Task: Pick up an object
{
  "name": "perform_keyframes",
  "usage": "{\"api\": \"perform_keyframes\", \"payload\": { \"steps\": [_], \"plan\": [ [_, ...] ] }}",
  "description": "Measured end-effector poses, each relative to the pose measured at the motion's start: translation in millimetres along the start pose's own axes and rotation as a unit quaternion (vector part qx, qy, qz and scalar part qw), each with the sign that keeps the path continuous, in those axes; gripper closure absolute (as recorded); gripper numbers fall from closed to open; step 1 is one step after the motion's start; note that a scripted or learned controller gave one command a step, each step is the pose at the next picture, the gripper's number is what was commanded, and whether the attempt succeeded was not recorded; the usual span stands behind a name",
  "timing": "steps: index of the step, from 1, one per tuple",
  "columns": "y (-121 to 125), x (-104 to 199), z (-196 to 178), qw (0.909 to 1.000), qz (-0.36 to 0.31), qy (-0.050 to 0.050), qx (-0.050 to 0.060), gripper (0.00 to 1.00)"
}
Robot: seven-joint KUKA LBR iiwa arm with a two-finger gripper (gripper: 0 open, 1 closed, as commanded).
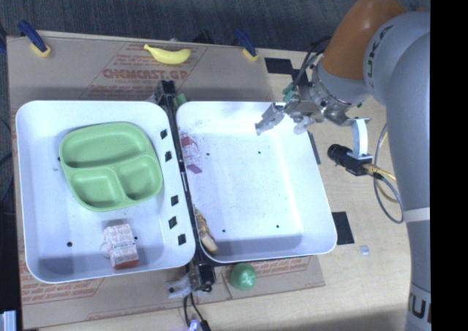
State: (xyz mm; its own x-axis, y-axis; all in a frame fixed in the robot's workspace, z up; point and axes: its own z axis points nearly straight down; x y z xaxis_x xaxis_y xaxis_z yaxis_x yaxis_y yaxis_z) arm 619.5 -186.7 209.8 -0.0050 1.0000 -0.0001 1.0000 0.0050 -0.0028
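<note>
Camera view looks down on the right bin, and everything here is placed against it. The gripper hangs over the bin's far right corner, just inside the rim. Its two fingers are spread apart with nothing between them. The grey arm with its orange band stands off the bin's right side and leans in over that corner.

Inside the right bin, a small red and white wrapper lies against the left wall, towards the far end and well apart from the gripper. A brownish object sits at the bin's near left corner, on or against the rim; what it is cannot be made out. The bin's floor has faint reddish specks near the wrapper.

Touching the right bin's left wall is the left bin, which holds a green divided tray and, nearer the camera, a small red and white packet.

Outside the right bin, a green ball rests on the cardboard just beside the near rim. A yellow banana lies beyond the far left corner, and a blue clamp sits beyond the far rim
</note>
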Motion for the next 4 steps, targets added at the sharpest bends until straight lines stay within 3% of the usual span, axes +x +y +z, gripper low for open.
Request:
{"api": "perform_keyframes", "payload": {
  "steps": [1, 2, 3, 4],
  "plan": [
    [34.3, -17.1, 119.0, 1.0000, -0.001, 0.000, 0.001, 0.00],
    [35.7, -16.4, 107.0, 1.0000, -0.003, 0.000, 0.000, 1.00],
    [35.7, -16.1, 107.2, 1.0000, -0.004, 0.001, 0.000, 0.00],
    [-28.7, -24.2, 89.2, 1.0000, 0.000, 0.000, 0.000, 0.00]
  ]
}}
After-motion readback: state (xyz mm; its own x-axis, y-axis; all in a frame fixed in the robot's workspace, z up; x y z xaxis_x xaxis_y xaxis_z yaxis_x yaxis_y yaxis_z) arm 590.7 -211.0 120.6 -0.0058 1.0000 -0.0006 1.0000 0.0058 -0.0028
